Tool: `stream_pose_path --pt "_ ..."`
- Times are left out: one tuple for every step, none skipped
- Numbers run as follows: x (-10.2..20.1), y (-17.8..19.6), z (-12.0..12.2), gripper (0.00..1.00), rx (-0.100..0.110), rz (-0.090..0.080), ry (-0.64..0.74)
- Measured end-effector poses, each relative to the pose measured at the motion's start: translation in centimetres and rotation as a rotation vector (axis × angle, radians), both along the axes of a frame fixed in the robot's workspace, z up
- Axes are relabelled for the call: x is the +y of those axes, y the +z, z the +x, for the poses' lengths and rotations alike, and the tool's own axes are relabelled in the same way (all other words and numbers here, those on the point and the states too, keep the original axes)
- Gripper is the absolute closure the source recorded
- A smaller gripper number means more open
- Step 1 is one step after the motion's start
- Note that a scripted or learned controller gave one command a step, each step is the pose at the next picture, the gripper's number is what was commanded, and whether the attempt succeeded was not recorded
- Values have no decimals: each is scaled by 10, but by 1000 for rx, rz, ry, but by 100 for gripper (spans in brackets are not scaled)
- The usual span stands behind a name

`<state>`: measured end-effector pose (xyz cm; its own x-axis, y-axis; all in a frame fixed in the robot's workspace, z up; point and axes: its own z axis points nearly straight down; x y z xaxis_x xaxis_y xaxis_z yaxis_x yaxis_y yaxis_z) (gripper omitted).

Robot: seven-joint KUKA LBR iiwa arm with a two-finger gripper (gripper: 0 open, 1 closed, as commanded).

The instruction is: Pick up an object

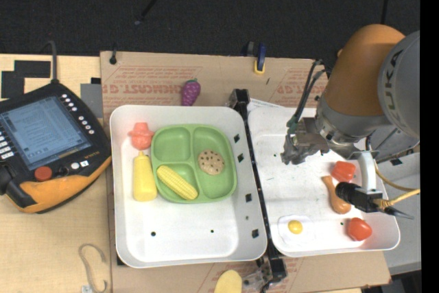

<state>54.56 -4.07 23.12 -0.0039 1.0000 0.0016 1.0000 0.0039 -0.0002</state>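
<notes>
The end effector [295, 151] hangs over the right bin [274, 182]; whether it is open I cannot tell. An orange block [343, 169], a red tomato [358, 228] and a fried egg [295, 226] lie nearby.

Green tray [180, 142], yellow corn [177, 182], speckled tan cookie [211, 162], white bins [130, 230], orange-banded grey arm [370, 79].
</notes>
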Motion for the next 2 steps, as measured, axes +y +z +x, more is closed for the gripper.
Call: stream_pose_path --pt "13 1 13 100 2 -1 -4" --pt "12 5 6 100 4 -1 -6"
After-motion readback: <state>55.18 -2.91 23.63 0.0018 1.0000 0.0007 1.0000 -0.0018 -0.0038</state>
